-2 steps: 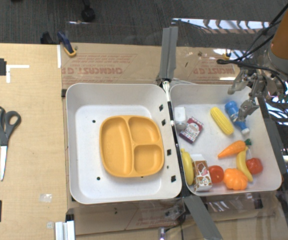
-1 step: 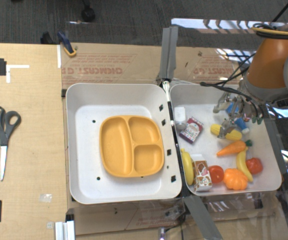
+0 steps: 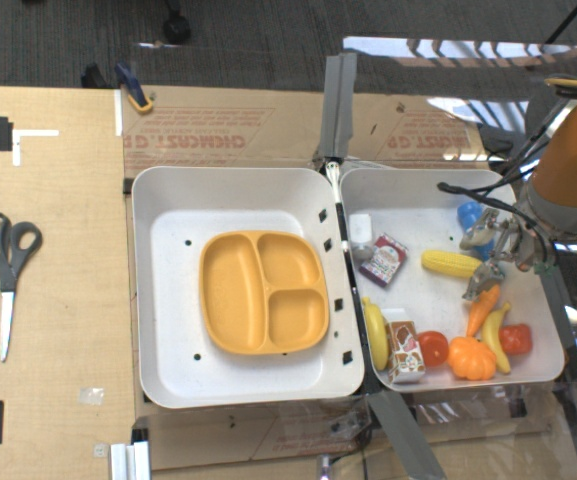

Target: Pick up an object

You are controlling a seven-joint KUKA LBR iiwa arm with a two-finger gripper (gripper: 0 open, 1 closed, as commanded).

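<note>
My gripper (image 3: 488, 276) hangs over the right side of the right bin (image 3: 408, 183), its fingers pointing down toward a carrot (image 3: 479, 315) just below them. The fingers look slightly apart with nothing between them. A corn cob (image 3: 451, 262) lies just left of the gripper. A blue object (image 3: 468, 214) sits behind it near the arm. Along the bin's front lie an orange pumpkin-like toy (image 3: 471, 358), a red tomato (image 3: 433, 348), a small carton (image 3: 403, 350), a banana (image 3: 375, 333) and a red toy (image 3: 516, 339) beside a yellow piece (image 3: 495, 334).
The left bin (image 3: 158, 268) holds a yellow divided plate (image 3: 264, 291). A dark red packet (image 3: 384, 260) and a white block (image 3: 359, 229) lie at the right bin's left side. Scissors (image 3: 8, 258) rest on the bench at far left.
</note>
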